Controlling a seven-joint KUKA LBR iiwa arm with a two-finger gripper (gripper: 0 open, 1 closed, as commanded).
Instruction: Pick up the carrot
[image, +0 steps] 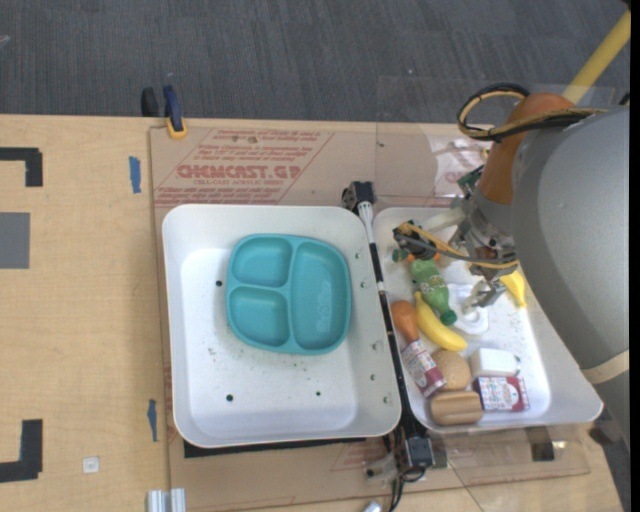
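The carrot (404, 318), short and orange, lies at the left side of the right bin (560, 385), against the bin's left wall. A yellow banana (441, 327) lies just to its right. My gripper (486, 288) hangs over the upper middle of the right bin, to the right of the carrot and apart from it, with the banana and a green vegetable (433, 286) between them. The grey arm (570, 220) covers the bin's right part.
The right bin also holds a small can (426, 366), a potato (453, 372), a bread roll (456, 408), a white block (496, 360), a red and white carton (503, 393) and a yellow piece (514, 289). A teal divided plate (290, 294) sits in the left bin (200, 380).
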